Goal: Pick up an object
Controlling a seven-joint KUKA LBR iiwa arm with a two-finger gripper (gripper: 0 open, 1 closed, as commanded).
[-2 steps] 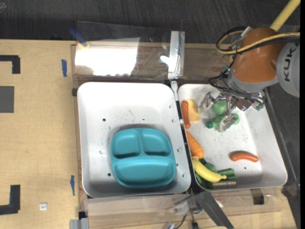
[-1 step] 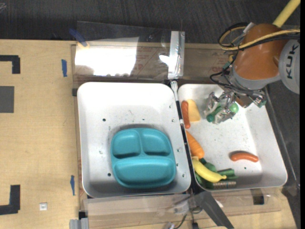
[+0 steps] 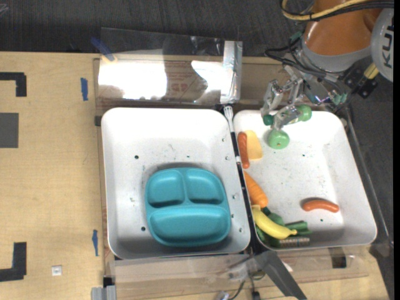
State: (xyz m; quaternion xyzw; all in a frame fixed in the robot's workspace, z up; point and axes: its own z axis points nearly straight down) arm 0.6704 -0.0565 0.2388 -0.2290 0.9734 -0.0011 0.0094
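My gripper (image 3: 282, 112) hangs over the back left part of the right bin (image 3: 350, 167), its arm reaching in from the upper right. A green toy (image 3: 278, 137) with round lobes sits between the silver fingers, one lobe drooping below them and another (image 3: 304, 112) sticking out to the right. The gripper is shut on this toy. Lower in the same bin lie a red sausage (image 3: 320, 205), a carrot (image 3: 255, 190), a banana (image 3: 272, 225) and a dark green piece (image 3: 299, 226).
An orange sausage (image 3: 242, 150) and a pale yellow piece (image 3: 254, 144) lie by the right bin's left wall. The left bin (image 3: 125, 136) holds a teal divided plate (image 3: 186, 206). A shiny clear sheet (image 3: 169, 74) lies behind the left bin.
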